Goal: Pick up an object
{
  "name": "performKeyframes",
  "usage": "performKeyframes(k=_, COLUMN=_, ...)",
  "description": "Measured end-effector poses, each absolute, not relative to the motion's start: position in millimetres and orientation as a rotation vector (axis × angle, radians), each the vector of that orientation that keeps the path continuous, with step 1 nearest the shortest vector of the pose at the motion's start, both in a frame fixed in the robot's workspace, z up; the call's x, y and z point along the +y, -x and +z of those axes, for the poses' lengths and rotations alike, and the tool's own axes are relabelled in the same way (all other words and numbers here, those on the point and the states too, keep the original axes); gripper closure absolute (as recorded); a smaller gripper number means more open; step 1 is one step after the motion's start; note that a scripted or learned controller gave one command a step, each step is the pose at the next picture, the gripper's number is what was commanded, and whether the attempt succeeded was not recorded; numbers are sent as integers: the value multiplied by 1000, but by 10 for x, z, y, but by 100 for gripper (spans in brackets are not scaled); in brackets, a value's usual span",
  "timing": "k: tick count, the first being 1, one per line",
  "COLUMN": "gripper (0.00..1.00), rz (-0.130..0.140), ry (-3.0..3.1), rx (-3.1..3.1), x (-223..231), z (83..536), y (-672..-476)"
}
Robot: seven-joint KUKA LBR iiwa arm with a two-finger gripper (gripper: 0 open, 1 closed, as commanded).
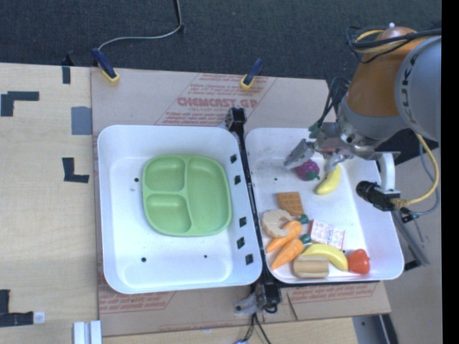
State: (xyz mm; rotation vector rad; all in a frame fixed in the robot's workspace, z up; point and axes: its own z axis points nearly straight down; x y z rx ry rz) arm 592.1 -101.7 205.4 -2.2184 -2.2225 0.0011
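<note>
The gripper [315, 158] hangs spread wide in the right bin [373, 221], straddling the purple toy [308, 169] directly beneath; the small banana [329, 181] lies just right.

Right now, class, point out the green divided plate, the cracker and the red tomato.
Green divided plate [188, 195], camera view, its middle ridge.
Cracker [290, 203], camera view, centre of its top face.
Red tomato [359, 261], camera view, its rounded top.

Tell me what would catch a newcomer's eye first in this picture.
The green divided plate stands out first, lying alone in the left white bin. Next comes the pile of toy food in the right bin, with carrots, a banana and a tomato near its front. The end effector hangs over a purple piece at that bin's back.
</note>
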Motion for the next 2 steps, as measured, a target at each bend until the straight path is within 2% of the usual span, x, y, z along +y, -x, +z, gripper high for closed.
performKeyframes(k=1, gripper=0, rz=-2, ry=2221, rx=-2223, x=-959, z=862, y=-5762)
performKeyframes(k=2, gripper=100, rz=-2, ry=2223, rx=-2225, x=-968, z=956, y=-5764)
